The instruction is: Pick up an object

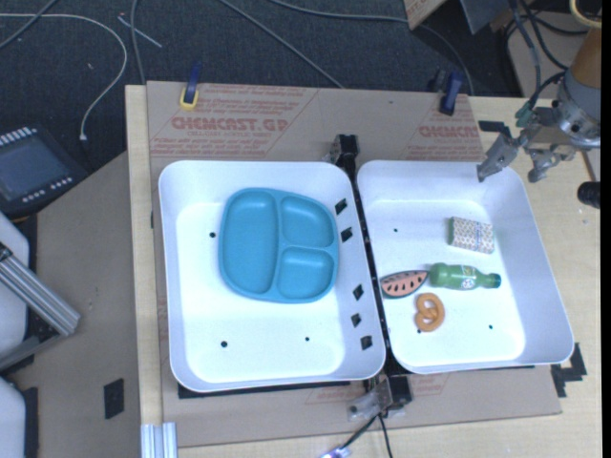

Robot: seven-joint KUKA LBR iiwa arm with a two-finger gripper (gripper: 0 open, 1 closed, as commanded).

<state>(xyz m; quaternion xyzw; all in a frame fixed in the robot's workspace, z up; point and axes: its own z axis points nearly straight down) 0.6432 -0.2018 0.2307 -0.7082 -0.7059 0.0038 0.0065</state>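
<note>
In the right bin (535, 256) lie a patterned small box (472, 235), a green bottle (463, 277), a watermelon slice (404, 282) and a pretzel (430, 311). My gripper (516, 163) hangs above the bin's far right corner, its two fingers spread apart with nothing between them. It is well off from the objects, up and to the right of the patterned box.
The left bin (191, 313) holds a blue divided plate (279, 244). Black clips run along the seam between the bins. Cardboard lies behind the bins with blue clamps (447, 91) at its far edge. Cables trail across the dark floor at the top.
</note>
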